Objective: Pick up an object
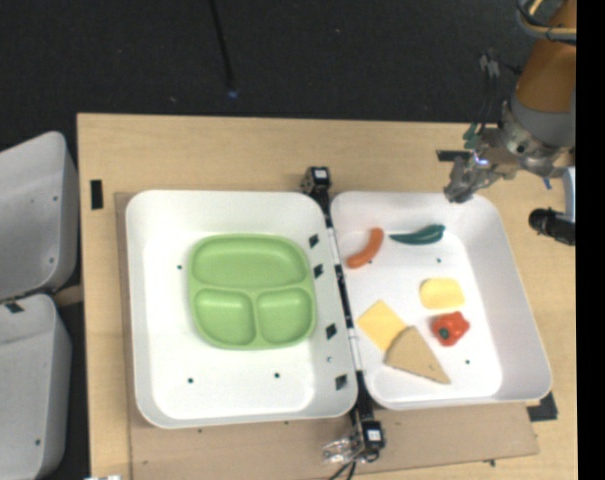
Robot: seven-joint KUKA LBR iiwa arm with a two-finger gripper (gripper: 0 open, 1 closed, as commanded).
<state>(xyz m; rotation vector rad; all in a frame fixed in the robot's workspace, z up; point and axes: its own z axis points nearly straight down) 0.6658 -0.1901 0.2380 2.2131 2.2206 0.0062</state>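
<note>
The jaws (pixel 462 190) hang just over the far rim of the right bin (pixel 512 268); whether they are parted or closed I cannot tell, and nothing shows between them. Just below and left of them lies a dark green pepper (pixel 419 234), slim and curved, with an orange sausage (pixel 365 248) farther left near the divider. Lower down sit a yellow block (pixel 441 292), a red tomato (pixel 449 326), a yellow cheese slice (pixel 381 324) and a tan wedge (pixel 416 356), loosely spaced with bare white floor between them. The left bin (pixel 157 368) holds a green divided plate (pixel 252 290). The arm (pixel 544 88) comes in from the right of the counter (pixel 232 148), its orange band above the wrist.
</note>
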